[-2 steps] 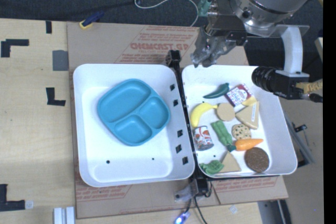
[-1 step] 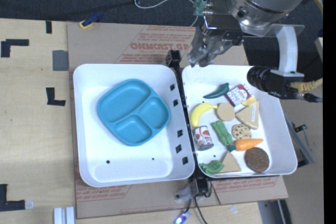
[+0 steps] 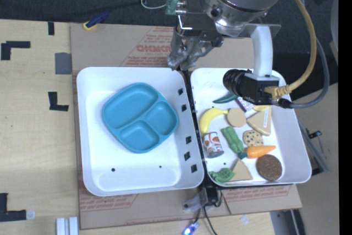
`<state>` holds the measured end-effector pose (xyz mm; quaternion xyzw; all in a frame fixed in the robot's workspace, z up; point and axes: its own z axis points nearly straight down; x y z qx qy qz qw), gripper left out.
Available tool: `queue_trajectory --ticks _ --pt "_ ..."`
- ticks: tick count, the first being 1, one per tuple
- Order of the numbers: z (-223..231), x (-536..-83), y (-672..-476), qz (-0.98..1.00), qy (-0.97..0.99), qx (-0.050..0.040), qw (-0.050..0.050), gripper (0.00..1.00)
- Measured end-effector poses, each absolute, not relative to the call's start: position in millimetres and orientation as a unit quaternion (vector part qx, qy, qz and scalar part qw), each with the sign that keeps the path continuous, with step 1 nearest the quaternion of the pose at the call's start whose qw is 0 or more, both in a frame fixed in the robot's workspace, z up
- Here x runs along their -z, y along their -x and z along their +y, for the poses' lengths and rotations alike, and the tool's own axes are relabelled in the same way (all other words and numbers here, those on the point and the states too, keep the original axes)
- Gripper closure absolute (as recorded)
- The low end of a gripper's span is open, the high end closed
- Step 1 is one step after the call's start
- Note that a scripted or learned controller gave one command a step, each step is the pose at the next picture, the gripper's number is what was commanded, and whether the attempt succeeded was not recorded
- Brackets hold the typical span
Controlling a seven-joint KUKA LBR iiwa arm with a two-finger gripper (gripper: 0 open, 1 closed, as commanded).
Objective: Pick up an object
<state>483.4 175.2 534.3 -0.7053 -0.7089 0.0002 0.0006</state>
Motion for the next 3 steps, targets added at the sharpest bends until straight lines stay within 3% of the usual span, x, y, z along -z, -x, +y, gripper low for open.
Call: queue_trajectory --ticks 1,2,3 --pt "231 -534 -483.2 -0.709 0.705 -0.0002 0.001 1.00" --pt "233 -376 -481.8 -0.708 0.707 -0.0092 0.003 1.00" --pt "233 -538 -483.7 -0.708 0.706 0.0082 -0.003 1.00"
